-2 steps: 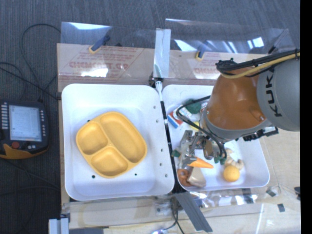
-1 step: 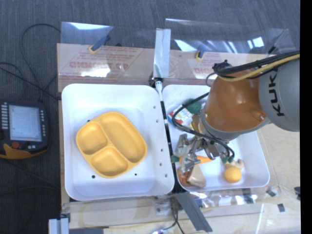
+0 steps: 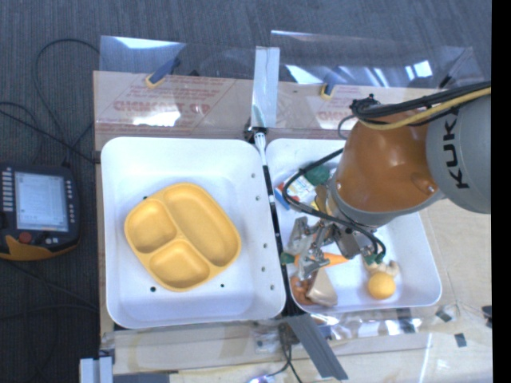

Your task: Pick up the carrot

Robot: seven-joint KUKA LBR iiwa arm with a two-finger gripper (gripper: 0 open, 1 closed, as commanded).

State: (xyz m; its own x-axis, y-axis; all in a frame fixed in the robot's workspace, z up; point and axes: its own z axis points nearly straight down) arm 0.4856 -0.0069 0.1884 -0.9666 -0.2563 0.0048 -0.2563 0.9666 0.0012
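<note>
The carrot (image 3: 338, 258) lies in the right bin (image 3: 423, 286), a thin orange strip running left to right near the bin's front left. My gripper (image 3: 310, 250) hangs down directly over the carrot's middle and hides part of it. The grey arm with its orange band (image 3: 383, 170) covers much of the bin behind the gripper. Whether the carrot is touched I cannot make out.
A yellow round fruit (image 3: 382, 285) and a beige wedge (image 3: 321, 293) lie close to the carrot at the bin's front. A small packet (image 3: 299, 188) sits near the divider. The left bin (image 3: 128, 302) holds a yellow three-compartment plate (image 3: 215, 246).
</note>
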